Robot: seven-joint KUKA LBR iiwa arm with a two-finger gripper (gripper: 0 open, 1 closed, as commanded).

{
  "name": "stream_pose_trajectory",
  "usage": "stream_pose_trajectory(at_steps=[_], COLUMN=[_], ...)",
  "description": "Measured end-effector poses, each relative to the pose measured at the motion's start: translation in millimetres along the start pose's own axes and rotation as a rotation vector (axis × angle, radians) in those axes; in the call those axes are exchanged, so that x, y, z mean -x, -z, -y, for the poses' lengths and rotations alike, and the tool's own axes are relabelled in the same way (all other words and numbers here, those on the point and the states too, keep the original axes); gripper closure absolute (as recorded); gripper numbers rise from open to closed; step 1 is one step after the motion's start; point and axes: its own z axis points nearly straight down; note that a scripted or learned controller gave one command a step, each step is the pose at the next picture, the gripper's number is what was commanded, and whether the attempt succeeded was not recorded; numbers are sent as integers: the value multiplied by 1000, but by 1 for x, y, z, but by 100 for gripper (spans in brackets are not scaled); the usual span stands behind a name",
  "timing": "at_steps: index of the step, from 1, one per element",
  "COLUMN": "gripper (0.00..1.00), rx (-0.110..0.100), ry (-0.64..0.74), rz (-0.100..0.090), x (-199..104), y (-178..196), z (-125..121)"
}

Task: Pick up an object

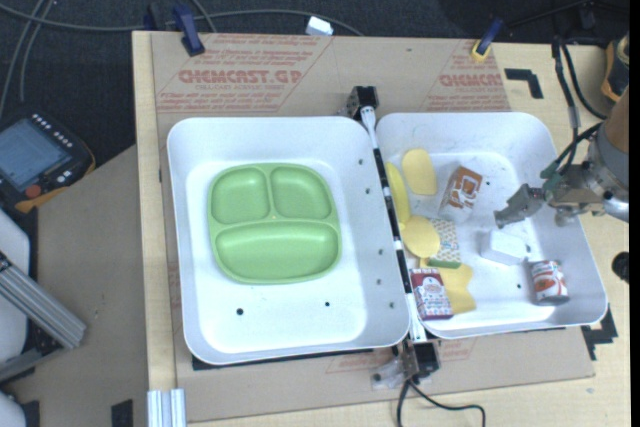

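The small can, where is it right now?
The can sits in the right bin, near its front right corner, just right of a white packet and below the gripper.

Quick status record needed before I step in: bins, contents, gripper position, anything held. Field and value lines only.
left bin: green divided plate
right bin: yellow pieces along its left side, orange-and-white packet, red-and-white carton, small can, white flat piece
gripper: over the right bin, reaching in from the right, above the white flat piece
held: nothing seen between the fingers
finger state: cannot tell
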Motion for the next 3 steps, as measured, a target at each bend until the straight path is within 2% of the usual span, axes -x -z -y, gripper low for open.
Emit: stream_pose_trajectory(at_steps=[1,2,3], gripper=[0,0,0], rx=[22,10,18], ry=[1,1,-7], rz=[7,2,13], x=[-34,-15,-42], y=[-119,-132,-132], z=[-28,-103,-10])
